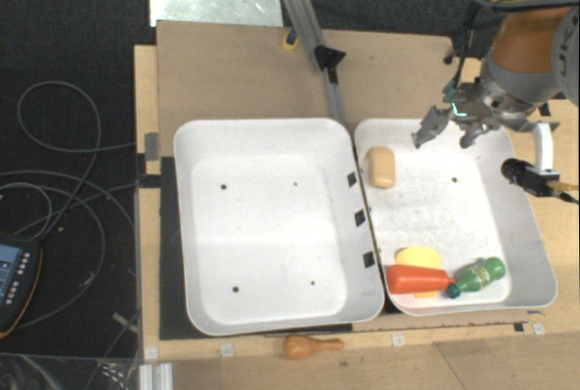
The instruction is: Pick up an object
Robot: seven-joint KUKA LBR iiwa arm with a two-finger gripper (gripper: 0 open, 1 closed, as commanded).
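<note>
Gripper (450, 134) spread above right bin (507, 207)

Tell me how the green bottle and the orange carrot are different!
The bottle is green, the carrot orange-red. The bottle lies tilted, its far end pointing up and right, while the carrot lies straight across. The bottle sits nearer the bin's right side, the carrot nearer the left. Both lie in the right bin's near corner, meeting end to end.
</note>
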